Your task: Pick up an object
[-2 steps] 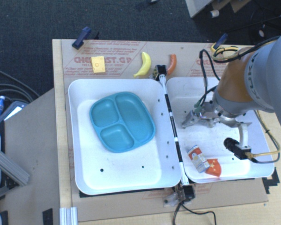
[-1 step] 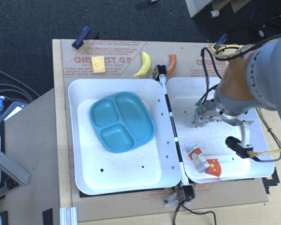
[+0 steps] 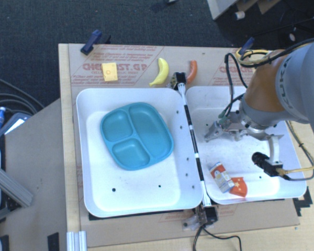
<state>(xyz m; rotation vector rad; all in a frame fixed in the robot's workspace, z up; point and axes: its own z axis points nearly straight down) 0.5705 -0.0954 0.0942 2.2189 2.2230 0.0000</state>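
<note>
Tool hangs low over the right bin, its metal fingers spread and gripping nothing. From it, the small orange-and-white packet lies toward the bin's near edge, long axis running diagonally, well apart from the fingertips.

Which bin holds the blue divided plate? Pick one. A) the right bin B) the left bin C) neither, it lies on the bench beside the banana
B: the blue divided plate lies flat inside the left bin, while the right bin holds the small orange and white package.
</note>
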